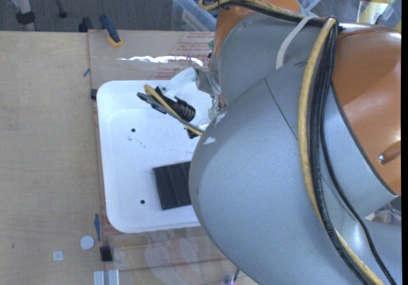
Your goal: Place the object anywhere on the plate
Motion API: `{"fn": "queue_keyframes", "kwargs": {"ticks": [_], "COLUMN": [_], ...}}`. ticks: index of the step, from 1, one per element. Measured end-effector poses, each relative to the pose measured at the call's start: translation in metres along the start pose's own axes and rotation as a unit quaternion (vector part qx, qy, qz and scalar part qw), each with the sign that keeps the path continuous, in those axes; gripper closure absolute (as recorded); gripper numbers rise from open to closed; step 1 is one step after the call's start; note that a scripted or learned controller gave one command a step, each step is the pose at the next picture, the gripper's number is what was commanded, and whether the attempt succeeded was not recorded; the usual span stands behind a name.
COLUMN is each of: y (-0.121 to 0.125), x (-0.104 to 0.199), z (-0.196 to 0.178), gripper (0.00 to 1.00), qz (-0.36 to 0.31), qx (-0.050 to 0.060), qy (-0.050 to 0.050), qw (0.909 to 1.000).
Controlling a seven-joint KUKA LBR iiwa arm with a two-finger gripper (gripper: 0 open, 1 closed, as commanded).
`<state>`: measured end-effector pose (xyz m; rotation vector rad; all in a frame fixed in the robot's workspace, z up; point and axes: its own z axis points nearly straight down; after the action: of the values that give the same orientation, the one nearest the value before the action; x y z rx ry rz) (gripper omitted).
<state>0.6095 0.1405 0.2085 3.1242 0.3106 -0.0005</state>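
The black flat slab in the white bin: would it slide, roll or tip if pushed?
The black slab lies flat on the white bin floor, so it would probably slide rather than roll or tip. Its straight edges suggest it is stiff. Its low profile could make it hard to grasp.

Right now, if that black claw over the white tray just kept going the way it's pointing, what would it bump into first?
The gripper points toward the bin's far left corner. Going straight on, it would probably meet the white bin near that corner first, though depth is hard to judge from above.

I am seeing the bulky grey arm with orange band [299,150] leaning in from the right, its yellow-and-black cable [171,106] trailing out to the left.
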Motion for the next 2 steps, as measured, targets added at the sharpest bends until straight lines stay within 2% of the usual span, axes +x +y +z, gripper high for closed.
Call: {"fn": "queue_keyframes", "kwargs": {"ticks": [1, 2], "y": [-0.088, -0.099], "x": [-0.002, -0.06], "z": [-0.003, 0.107], "gripper": [1.0, 1.0], "qz": [-0.018, -0.026], "qx": [0.001, 0.002], "qy": [0.001, 0.006], "qw": [0.9998, 0.9996]}}
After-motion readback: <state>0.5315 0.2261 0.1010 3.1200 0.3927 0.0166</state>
